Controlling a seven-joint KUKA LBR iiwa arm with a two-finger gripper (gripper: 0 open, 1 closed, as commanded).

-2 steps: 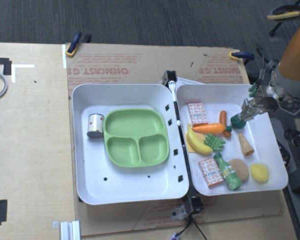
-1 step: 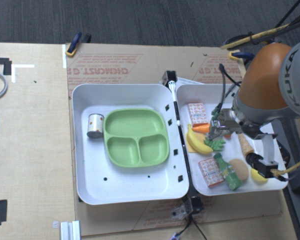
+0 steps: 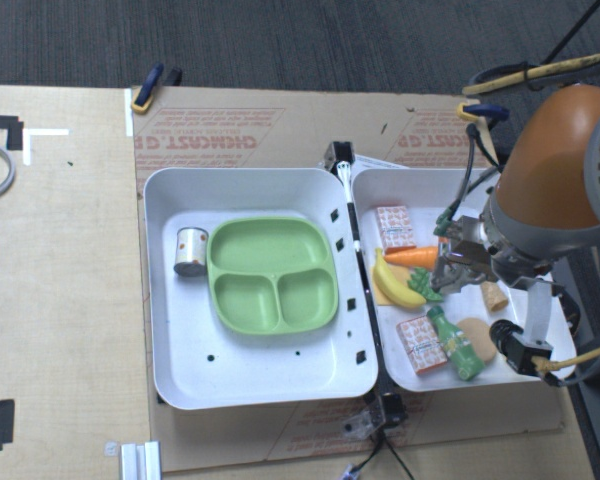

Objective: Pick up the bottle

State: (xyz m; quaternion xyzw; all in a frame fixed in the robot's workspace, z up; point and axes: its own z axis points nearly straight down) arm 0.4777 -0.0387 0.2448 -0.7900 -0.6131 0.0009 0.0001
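The bottle is green and lies tilted in the right bin, near that bin's front edge, neck pointing toward the bin's middle; it sits between a red-and-white carton on its left and a tan rounded piece on its right, touching or nearly touching both. I read this as the approach step: the gripper hovers over the middle of the right bin, above the carrot and banana, short of the bottle and with nothing in it that I can see. How the gripper is set I cannot tell; it is dark and crowded by the wrist. The next move, as I judge it, calls for a shift toward the front edge and a descent lined across the bottle's body, clear of the carton. Count: one bottle, two cartons (the second near the back edge), one banana, one carrot, one tan piece, one small cork-like piece. The left bin carries one green divided plate and one can.
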